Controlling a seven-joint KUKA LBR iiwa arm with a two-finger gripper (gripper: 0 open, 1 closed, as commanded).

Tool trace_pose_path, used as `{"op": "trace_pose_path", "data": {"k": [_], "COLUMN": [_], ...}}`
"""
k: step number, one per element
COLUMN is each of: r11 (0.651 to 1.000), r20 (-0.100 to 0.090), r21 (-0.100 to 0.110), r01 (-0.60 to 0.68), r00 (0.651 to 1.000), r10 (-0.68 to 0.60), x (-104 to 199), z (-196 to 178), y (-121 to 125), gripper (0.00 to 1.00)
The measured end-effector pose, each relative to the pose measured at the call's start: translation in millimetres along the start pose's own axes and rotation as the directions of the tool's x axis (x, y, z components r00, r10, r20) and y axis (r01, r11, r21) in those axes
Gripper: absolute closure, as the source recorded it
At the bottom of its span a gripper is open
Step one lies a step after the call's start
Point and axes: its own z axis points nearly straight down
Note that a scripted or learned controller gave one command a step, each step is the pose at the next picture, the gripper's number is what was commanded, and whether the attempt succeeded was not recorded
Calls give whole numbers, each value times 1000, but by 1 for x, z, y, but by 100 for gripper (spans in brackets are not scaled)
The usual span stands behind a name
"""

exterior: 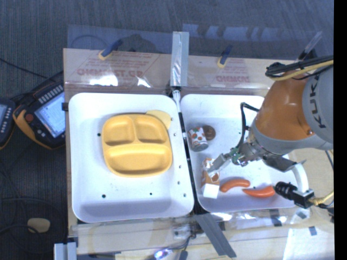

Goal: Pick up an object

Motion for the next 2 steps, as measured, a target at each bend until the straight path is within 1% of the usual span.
{"op": "trace_pose_path", "data": {"k": [1,2], "r11": [976,924], "r20": [0,0], "r21": [1,0], "r01": [217,383], "r00": [976,924], "r10": [-217,-383], "x": [-30,10], "z": [0,0], "y": [67,88], "gripper": [0,0]}}
